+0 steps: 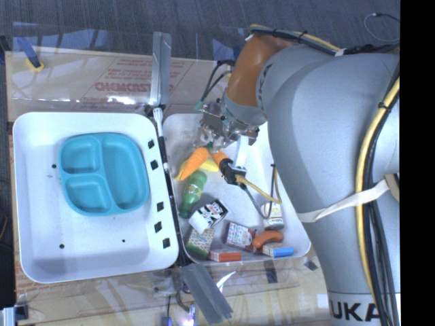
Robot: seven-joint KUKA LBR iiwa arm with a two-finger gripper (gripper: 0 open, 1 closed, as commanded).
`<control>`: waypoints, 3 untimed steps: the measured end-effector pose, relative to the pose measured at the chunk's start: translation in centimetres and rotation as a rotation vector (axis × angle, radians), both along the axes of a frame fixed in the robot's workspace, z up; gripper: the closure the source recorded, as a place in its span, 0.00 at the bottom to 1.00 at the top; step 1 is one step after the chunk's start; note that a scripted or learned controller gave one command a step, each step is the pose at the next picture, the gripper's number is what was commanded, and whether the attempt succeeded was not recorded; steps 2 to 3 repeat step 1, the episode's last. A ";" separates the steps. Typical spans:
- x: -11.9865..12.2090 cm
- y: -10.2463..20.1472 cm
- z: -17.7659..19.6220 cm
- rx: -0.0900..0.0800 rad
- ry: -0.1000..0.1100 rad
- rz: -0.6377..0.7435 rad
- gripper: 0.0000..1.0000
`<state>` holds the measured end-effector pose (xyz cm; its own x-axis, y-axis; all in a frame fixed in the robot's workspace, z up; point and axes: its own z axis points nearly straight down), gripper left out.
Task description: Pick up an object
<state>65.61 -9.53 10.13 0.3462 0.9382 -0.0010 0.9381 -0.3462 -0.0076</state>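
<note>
My jaws (216, 136) hang low over the far end of the right bin (293, 244), just above the orange carrot (195, 161). I cannot tell whether they are spread or pressed together. A blue tray (103, 172) lies in the left bin (34, 182).

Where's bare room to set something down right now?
Left bin: bare white floor along the front and left, around the blue divided plate. Right bin: crowded, with the carrot, green bottle and small boxes, and the gripper over its back end.

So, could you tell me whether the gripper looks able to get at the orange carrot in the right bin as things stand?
Probably yes: the gripper hangs just above the carrot, which lies on top of the pile with nothing over it, beside the green bottle.
</note>
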 end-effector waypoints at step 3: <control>0.0 9.6 11.9 0.000 -0.005 -0.002 1.00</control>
